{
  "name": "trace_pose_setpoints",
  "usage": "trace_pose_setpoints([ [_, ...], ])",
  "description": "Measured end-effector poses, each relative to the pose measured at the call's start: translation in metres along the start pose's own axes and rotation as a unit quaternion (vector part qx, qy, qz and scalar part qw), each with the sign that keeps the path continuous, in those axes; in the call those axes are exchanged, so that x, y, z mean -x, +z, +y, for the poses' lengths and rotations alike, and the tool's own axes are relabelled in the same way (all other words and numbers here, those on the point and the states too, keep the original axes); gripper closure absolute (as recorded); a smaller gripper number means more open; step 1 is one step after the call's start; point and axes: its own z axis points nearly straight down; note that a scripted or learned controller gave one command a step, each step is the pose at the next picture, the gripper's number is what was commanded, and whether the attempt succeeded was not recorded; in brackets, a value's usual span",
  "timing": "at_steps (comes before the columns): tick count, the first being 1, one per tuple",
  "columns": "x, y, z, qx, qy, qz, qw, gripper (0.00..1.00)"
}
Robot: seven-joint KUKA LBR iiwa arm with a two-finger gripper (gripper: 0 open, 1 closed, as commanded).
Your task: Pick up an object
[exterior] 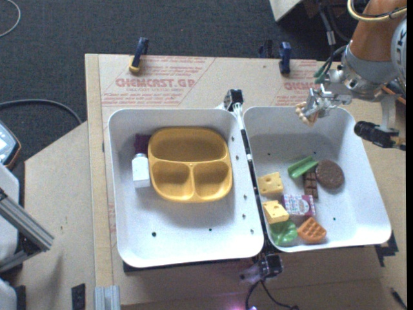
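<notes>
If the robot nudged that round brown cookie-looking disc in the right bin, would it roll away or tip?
Probably neither. The round brown disc lies flat on the right white bin, so a nudge would likely slide it. It looks like a stiff, light toy. Touching the dark brown bar, it may push that along.

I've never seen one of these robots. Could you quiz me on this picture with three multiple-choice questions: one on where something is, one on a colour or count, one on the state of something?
1. Where does the yellow divided tray lie?
A. left bin
B. right bin
C. on the floor

2. How many cheese wedges are in the right bin?
A. none
B. two
C. five

3. How does the gripper stand?
A. pressing on the waffle
B. raised over the right bin's far edge, a small tan object between its fingers
C. inside the tray

A: the tray fills the left bin.
B: two wedges.
B: tan piece there.
</notes>
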Motion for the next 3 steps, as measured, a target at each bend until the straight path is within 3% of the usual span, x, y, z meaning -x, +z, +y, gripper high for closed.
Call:
trace_pose_setpoints([
  [1, 0.0, -0.015, 0.001, -0.002, 0.0, 0.0, 1.0, 1.0],
  [3, -0.047, -0.007, -0.094, -0.007, 0.002, 0.002, 1.0, 1.0],
])
